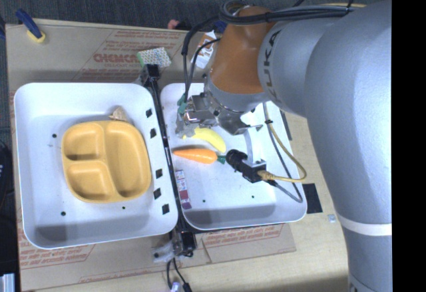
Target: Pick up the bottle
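the arm [319,71] is reaching in from the right and hanging low over the right bin [226,214], covering most of its back half. can't tell what state the gripper [193,114] is in. the bottle isn't something i can pick out. a banana [208,138] and a carrot [196,155] are lying just beside the gripper. a yellow divided plate [105,159] is sitting in the left bin [40,217].

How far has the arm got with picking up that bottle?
Nothing looks done yet: no bottle can be made out as lifted. In hand: the arm has reached over the right bin, its gripper low near the banana and carrot. Whether it holds anything is hidden. The yellow divided plate sits in the left bin. Left: grasping and lifting the bottle.
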`<state>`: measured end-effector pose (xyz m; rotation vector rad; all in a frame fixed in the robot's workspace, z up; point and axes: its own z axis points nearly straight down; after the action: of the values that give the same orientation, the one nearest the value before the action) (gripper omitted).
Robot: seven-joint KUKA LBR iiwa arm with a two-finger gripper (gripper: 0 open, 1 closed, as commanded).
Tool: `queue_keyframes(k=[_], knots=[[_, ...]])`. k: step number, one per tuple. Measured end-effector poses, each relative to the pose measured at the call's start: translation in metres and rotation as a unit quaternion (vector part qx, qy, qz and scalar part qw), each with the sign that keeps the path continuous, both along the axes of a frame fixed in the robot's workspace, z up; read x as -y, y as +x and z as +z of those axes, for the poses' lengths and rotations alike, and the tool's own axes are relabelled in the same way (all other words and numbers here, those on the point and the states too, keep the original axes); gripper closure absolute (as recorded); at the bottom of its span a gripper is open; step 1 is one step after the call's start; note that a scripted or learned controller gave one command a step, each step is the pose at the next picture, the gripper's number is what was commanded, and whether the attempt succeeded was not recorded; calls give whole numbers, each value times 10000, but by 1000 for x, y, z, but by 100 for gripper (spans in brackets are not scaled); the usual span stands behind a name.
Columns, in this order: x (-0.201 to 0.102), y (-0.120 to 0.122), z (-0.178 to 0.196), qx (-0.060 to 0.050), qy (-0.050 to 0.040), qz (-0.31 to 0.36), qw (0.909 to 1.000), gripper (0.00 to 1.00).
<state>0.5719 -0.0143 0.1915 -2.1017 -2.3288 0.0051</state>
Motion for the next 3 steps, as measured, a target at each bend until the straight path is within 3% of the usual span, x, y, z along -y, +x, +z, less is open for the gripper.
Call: queue_keyframes(k=[1, 2, 3], knots=[[-13, -59, 24, 3, 7, 2018, 9794, 100], [-53, -96, 40, 7, 6, 2068, 9784, 100], [-64, -96, 39, 20, -1, 1561, 9877, 100]])
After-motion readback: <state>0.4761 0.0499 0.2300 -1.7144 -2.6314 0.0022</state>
